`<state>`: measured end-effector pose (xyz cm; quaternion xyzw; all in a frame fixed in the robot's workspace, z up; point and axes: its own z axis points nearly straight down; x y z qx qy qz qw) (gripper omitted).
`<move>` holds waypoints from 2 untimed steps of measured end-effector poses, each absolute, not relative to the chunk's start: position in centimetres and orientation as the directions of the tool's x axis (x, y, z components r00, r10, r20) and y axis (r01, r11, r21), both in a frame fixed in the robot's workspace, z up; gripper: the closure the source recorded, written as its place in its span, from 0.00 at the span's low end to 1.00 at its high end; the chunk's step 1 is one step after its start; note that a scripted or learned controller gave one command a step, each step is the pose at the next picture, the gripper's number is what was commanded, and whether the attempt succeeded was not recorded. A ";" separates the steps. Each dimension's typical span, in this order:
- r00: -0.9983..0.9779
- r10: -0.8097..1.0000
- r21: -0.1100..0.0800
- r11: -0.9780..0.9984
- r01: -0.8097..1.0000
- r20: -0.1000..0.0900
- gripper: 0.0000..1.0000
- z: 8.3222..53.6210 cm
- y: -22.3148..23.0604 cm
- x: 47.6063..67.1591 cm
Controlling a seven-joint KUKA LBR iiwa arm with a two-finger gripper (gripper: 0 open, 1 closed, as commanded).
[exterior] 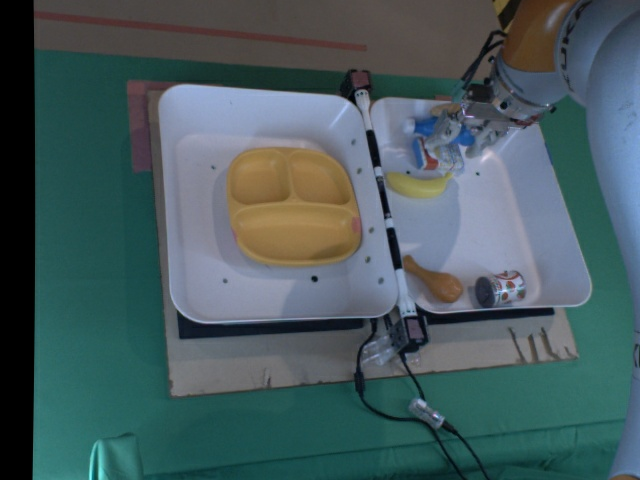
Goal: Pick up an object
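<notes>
My gripper [458, 140] hangs over the far end of the right bin [545, 208], directly at a blue, white and red toy [430, 140] that lies against the bin's back wall. The toy's right part is covered by the gripper, and I cannot tell whether it is gripped. A yellow banana [420, 184] lies just in front of the toy. Near the bin's front edge rest a brown drumstick-shaped piece [436, 281] and a small can [500, 288] with a red and white label, lying on its side.
The left bin [200, 138] holds a yellow divided plate [292, 206] in its middle. A black and white divider strip [382, 203] runs between the bins. Cables [400, 388] trail off the front of the bench onto the green cloth.
</notes>
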<state>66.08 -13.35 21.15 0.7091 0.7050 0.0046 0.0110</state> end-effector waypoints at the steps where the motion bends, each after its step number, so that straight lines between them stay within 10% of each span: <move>1: 0.005 1.000 0.016 -0.004 1.000 -0.006 1.00 32.2 -12.0 63.5; 2: 0.005 1.000 0.015 -0.005 1.000 -0.006 0.00 32.2 -12.0 63.5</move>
